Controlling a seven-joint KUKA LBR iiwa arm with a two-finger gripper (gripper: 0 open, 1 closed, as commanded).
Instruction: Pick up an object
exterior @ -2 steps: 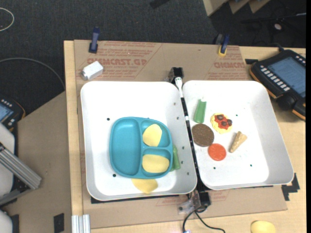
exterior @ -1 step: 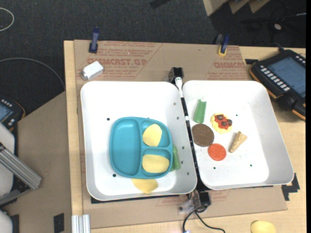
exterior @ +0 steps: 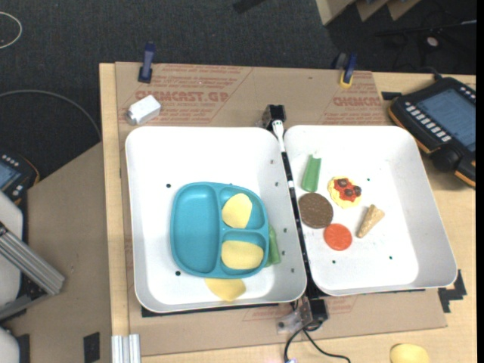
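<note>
Objects for picking lie loose in the right bin (exterior: 393, 157): a green stick (exterior: 310, 174), a brown disc (exterior: 315, 210), a red disc (exterior: 338, 237) and a cone (exterior: 370, 221). Step in hand, as judged: approach not yet begun; nothing is lifted. Gripper state: cannot tell. Next move calls for descent over one separate piece; the red disc stands clear of its neighbours. The right bin is on the arm's entry side.

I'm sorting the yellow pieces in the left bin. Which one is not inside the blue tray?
The yellow piece lying on the bin floor at the near edge of the blue tray. The other two sit in the tray's small compartments.
</note>
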